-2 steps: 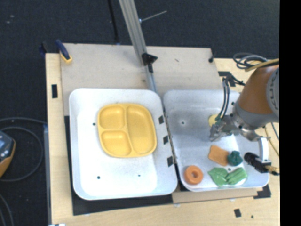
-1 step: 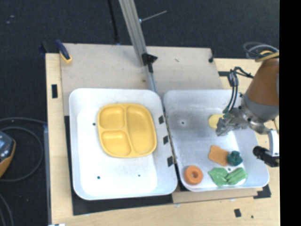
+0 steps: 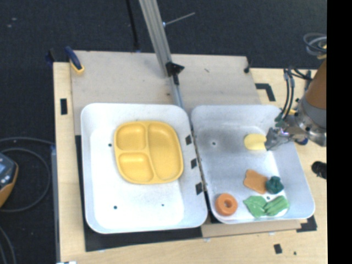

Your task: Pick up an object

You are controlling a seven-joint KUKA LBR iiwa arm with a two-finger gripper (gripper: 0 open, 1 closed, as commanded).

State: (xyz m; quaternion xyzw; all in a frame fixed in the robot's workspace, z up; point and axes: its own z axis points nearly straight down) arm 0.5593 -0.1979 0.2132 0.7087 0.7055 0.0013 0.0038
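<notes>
A: Since the gripper (image 3: 273, 138) sits just right of the yellow lump (image 3: 254, 142), touching or nearly, can't tell jaw opening; nothing visibly held.

B: Risk: fingers nudge it left across the right bin (image 3: 231, 202), closing on air.

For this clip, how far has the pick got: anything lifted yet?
Nothing looks lifted. The hand is low in the right white bin, right beside the pale yellow rounded object, which lies on the bin floor; a grasp is not evident. The orange ring and green leafy pieces lie untouched. Gripping and lifting remain.
</notes>
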